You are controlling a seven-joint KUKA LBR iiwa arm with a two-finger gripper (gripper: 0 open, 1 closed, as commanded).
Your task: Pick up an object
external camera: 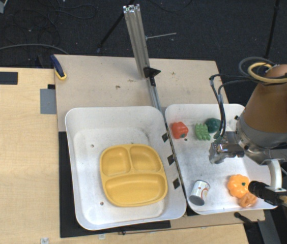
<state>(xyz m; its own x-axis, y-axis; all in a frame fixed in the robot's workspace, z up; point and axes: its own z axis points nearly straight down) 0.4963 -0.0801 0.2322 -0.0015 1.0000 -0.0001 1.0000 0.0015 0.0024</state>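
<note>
The right bin [212,111] serves as the landmark here. To its left, touching along the shared edge, sits the left bin [82,136], which holds a yellow divided tray [132,175] lying flat near its middle. Over the right bin's right side hangs the arm [268,105], its orange band above the wrist, with the gripper [221,152] lowered toward the bin's centre; whether anything is pinched there, or how the pincer stands, cannot be told from this slant.

Inside the right bin lie the candidates for picking. An orange toy [240,188] rests in the near right corner, below and to the right of the gripper. A small silver can [199,192] lies tipped on its side near the bin's near left edge, its long axis running slantwise from upper right to lower left, below and slightly left of the gripper. At the bin's far left is a red object [179,130], with a green toy [201,131] beside it and a darker teal object [213,124] just beyond.

The green and teal pieces look nearest, lying up and a little left of the gripper, so a short move toward the bin's far edge would likely serve best.
</note>
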